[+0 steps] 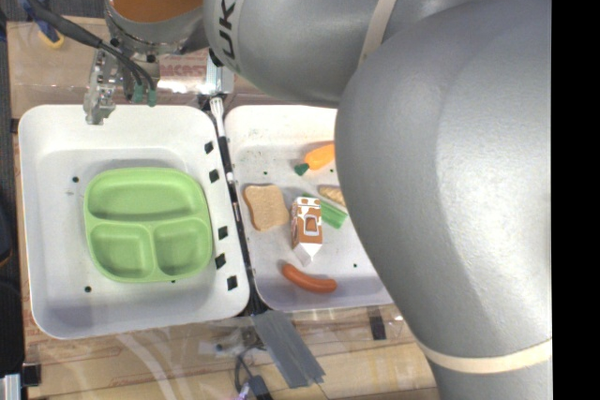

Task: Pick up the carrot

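Nearest the camera, at the 6 o'clock edge of the right bin (281,300), a red sausage (308,278) is lying on the white floor. Just past it a small orange-and-white carton (307,223) is standing, with a slice of bread (265,206) at its 9 o'clock and a green piece (333,216) touching its 3 o'clock side. Farther back, toward 12 o'clock in that bin, the carrot (318,156) is lying on its side, green top pointing toward 8 o'clock; its orange end is running under the big grey arm (450,173), which is covering the bin's 3 o'clock part. At 9 o'clock the left bin (42,229) is holding a green divided plate (147,223). Farthest off, the hand (97,103) is hanging over the left bin's far rim, well apart from the carrot; whether it is open or closed I cannot tell, and nothing is showing in it. Wooden tabletop (169,356) is showing along the near edge.
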{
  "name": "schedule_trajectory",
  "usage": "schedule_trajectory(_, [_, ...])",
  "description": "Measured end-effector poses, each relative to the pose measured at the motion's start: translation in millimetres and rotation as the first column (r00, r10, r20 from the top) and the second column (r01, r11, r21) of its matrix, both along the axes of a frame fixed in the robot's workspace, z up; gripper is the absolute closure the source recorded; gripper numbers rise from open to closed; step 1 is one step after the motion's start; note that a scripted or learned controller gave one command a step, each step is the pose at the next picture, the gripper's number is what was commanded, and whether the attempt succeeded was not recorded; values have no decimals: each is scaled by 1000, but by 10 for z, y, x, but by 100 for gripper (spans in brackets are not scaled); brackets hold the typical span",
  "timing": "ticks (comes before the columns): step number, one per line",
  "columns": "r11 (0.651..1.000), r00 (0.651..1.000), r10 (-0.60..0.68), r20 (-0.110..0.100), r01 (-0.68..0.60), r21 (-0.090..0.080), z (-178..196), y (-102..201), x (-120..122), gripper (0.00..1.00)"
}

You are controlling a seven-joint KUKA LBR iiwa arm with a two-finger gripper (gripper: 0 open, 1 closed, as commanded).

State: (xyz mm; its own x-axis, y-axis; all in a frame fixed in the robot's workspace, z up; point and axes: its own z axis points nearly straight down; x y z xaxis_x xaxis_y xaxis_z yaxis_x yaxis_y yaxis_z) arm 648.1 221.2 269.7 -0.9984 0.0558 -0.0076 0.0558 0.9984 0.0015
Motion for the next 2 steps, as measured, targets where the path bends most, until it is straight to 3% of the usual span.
schedule_trajectory(1, [993,993,-115,-19,115,-7,-1457,-48,-293,100])
schedule_trajectory(2, [994,994,-110,-6,110,-1,-1281,-36,-252,100])
